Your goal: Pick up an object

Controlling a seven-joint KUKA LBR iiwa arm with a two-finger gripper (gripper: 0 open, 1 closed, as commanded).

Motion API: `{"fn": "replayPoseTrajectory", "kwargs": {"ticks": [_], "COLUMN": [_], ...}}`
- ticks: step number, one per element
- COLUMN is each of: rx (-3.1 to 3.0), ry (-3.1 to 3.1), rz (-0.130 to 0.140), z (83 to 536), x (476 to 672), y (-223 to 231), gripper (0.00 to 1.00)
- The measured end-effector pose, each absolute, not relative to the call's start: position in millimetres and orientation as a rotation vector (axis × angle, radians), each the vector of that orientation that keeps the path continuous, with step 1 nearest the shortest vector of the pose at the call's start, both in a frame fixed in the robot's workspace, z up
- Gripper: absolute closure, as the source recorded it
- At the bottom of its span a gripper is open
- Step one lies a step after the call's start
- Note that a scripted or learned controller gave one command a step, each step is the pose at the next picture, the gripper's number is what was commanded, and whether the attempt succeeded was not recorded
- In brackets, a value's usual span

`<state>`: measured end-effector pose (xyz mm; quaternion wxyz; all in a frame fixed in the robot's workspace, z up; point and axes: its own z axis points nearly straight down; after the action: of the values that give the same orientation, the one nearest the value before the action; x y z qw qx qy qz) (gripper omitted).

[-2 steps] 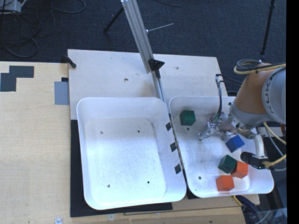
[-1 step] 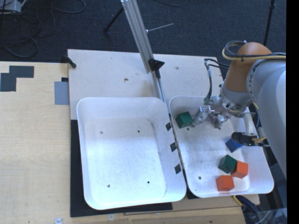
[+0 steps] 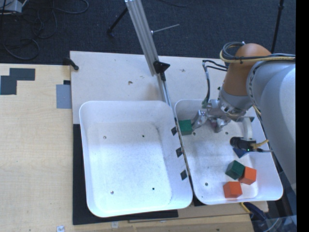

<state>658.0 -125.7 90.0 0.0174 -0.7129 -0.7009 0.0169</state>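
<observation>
Partly hidden by the grey arm, the tool (image 3: 199, 121) touches a small green cube (image 3: 185, 126) in the right white bin (image 3: 270, 195); grip state unclear.

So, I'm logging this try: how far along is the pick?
Done: the gripper has reached into the right bin, beside a green block at its left wall. In hand: nothing clearly; a grasp can't be confirmed. Left: gripping and lifting. The dark green block and two orange blocks lie untouched.

Layout rel. to right bin (image 3: 273, 190)
Three blocks (image 3: 240, 177) clustered in its near end; one block (image 3: 184, 126) at far-left wall; left bin (image 3: 91, 178) alongside.
</observation>
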Motion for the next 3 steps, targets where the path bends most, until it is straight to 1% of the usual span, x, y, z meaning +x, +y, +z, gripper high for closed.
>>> {"fn": "replayPoseTrajectory", "kwargs": {"ticks": [1,2,3], "rx": [-2.193,-2.212,-2.211], "ry": [-2.165,-2.186,-2.182], "rz": [0.036,0.054,0.047], "z": [88,88,90], "x": [658.4,658.5,659.3], "y": [-197,-160,-128], "gripper": [0.0,0.0,0.0]}}
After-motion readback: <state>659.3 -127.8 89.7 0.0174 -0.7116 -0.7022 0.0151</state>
